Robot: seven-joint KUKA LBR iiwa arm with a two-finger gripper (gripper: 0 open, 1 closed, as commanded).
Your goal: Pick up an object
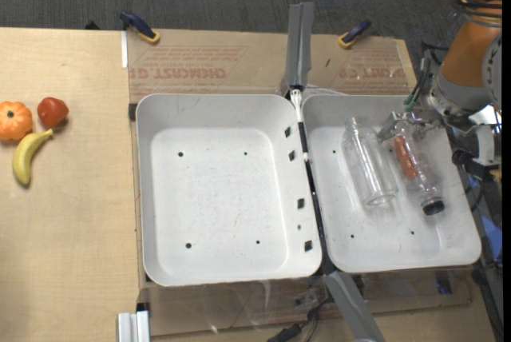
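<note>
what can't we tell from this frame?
- Claw: small and glinting at the right bin's far edge; open or shut unreadable.
- Arm: cut off by the frame's top right.
- Clear tube and bottle: see-through against white; outlines faint, orange contents unidentifiable.

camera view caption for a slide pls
End effector over the right bin, above two clear bottles; left bin beside it.

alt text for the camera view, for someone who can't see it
A grey and orange robot arm reaches from the right over the right white bin, which holds a clear plastic tube and a clear bottle with orange contents. On the bench at far left lie a toy orange, tomato and banana.
</note>
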